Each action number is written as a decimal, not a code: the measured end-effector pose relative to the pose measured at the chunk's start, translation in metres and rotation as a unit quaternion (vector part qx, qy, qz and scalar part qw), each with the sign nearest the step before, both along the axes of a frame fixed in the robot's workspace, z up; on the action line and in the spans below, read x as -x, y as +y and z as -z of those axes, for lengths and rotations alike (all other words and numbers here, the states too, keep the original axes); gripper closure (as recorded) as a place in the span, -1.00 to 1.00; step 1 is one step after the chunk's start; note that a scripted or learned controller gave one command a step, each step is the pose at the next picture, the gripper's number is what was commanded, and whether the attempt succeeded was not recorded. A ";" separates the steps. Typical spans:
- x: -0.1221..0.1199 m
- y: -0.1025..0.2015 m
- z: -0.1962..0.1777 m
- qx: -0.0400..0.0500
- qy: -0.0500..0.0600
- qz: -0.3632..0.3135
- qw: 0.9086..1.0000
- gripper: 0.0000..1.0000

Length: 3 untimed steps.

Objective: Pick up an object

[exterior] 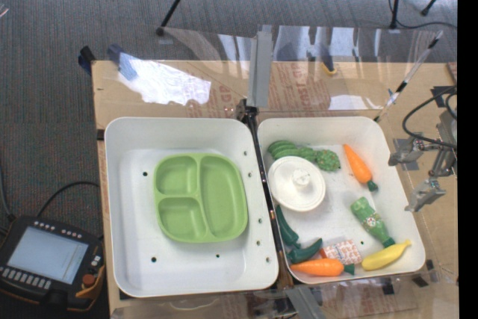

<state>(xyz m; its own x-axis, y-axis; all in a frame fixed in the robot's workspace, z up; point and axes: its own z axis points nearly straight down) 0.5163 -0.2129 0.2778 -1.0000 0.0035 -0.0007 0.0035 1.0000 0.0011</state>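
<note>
We see 2 white bins side by side: the left bin (127,153) holds a green divided plate (200,198) with 3 compartments, while the right bin (403,224) holds the toys. At that bin's center sits a white round lid (297,184), touching green leafy vegetables (302,154) behind it. An orange carrot (359,166) lies toward the far right, a green bottle (371,220) below it, and a yellow banana (386,256) at the near right corner. Another carrot (325,267) lies along the near wall beside a dark green pepper-like piece (287,231). The gripper (427,177) hovers outside the right bin's right rim, grasping nothing; its fingers appear spread apart.
</note>
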 end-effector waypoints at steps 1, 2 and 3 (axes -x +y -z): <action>-0.038 0.002 0.143 -0.002 0.007 0.038 0.999 -1.00; -0.108 0.001 0.187 0.001 -0.003 0.037 0.999 -1.00; -0.025 0.000 0.179 0.005 -0.019 0.011 1.000 -1.00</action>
